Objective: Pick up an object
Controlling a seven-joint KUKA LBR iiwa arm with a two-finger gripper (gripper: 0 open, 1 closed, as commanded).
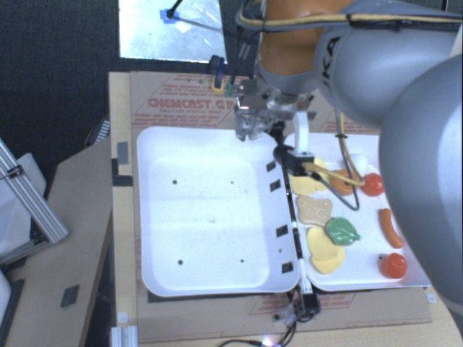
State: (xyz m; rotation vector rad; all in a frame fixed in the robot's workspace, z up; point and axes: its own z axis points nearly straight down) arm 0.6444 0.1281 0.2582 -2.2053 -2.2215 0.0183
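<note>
White bins [155, 266] sit below; toy food [340, 231] crowds right one.

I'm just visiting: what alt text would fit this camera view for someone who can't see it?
A grey robot arm reaches in from the right, its gripper above the far edge of the left white bin. The right bin holds toy food: bread slice, green leaf, two tomatoes, sausage.

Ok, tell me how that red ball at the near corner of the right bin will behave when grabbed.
The red ball looks round and smooth, so it would probably roll if nudged. Its glossy skin suggests it may slip out of a pinch. It sits apart from the sausage and close to the right bin's near rim, so it might stop there.
</note>
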